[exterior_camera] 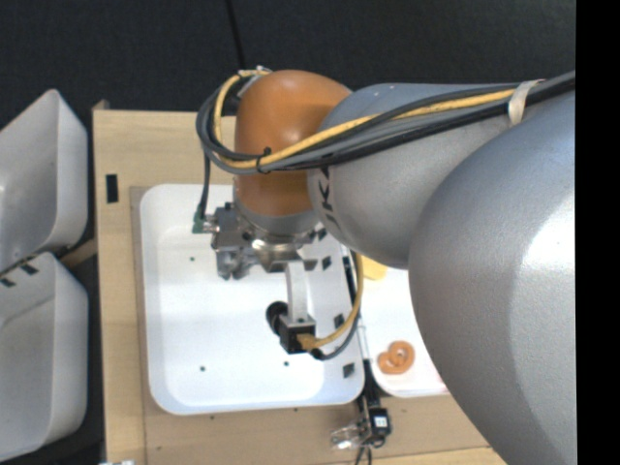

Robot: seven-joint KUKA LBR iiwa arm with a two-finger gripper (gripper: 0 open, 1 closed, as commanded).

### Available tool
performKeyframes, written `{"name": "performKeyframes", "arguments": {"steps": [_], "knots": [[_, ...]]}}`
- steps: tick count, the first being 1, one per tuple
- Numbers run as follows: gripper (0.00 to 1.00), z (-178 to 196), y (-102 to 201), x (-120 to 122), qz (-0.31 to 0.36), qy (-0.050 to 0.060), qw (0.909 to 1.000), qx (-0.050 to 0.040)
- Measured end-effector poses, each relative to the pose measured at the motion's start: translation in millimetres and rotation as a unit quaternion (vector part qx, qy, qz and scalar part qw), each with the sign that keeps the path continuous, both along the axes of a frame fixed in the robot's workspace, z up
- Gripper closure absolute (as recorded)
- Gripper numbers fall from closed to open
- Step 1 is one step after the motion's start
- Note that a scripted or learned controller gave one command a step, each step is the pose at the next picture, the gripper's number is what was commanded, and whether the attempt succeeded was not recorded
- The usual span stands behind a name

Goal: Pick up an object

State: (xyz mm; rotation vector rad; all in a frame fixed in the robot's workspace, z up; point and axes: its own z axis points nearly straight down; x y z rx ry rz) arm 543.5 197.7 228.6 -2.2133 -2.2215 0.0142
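My gripper [231,260] hangs low over the back of the left white bin [194,366], under the orange wrist band [281,143]. From above, the wrist covers most of it. A small orange ring-shaped object [395,358] lies near the front left corner of the right bin [418,387]. Further back in that bin, a yellow object [374,270] peeks out from under the arm. I see nothing between the gripper's parts.
The big grey arm [484,260] covers most of the right bin. White plastic containers [39,260] stand off the bench to the left. A small metal and black clip [360,432] sits on the wooden bench edge in front of the bins.
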Motion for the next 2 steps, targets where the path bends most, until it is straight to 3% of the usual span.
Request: {"name": "performKeyframes", "arguments": {"steps": [1,2], "knots": [[1.00,-34.9,-71.6,18.6,-0.006,-0.002,1.0000,-0.0017],[1.00,-28.8,-121.2,-7.6,-0.005,-0.003,1.0000,-0.0003]]}}
